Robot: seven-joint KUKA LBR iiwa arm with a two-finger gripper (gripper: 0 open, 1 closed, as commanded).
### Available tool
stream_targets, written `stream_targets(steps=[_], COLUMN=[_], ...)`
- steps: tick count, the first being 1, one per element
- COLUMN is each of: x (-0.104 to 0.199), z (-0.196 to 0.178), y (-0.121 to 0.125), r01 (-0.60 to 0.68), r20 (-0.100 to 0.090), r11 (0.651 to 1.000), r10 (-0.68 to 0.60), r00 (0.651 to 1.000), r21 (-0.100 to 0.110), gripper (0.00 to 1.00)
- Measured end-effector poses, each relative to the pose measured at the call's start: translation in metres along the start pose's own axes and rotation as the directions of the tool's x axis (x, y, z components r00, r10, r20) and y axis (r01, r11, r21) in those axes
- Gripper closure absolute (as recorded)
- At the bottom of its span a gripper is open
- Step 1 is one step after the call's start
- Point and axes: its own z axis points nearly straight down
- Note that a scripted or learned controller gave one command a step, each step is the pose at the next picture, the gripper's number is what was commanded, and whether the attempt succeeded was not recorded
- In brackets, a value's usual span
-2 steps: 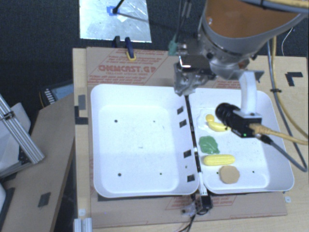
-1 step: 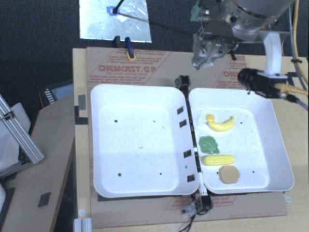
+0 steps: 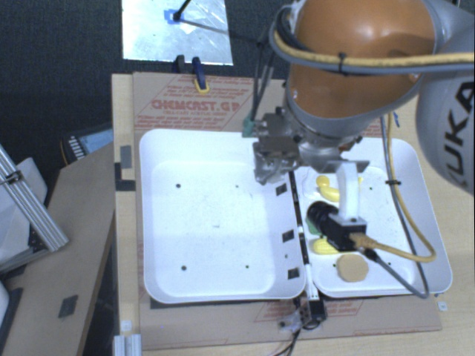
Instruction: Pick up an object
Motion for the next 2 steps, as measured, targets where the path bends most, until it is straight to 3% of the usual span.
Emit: stream_targets(steps=[1,2], x=[0.017,0.040], z=[-0.046,-0.132], y=[0.003,0.011], r01=[-0.001,-0.001], r20=[-0.006,-0.008], r11=[1.000,1.000], r10=[0.001,0.001], r00=[1.000,1.000], r21=[-0.018,-0.023], gripper=[1.00,1.00])
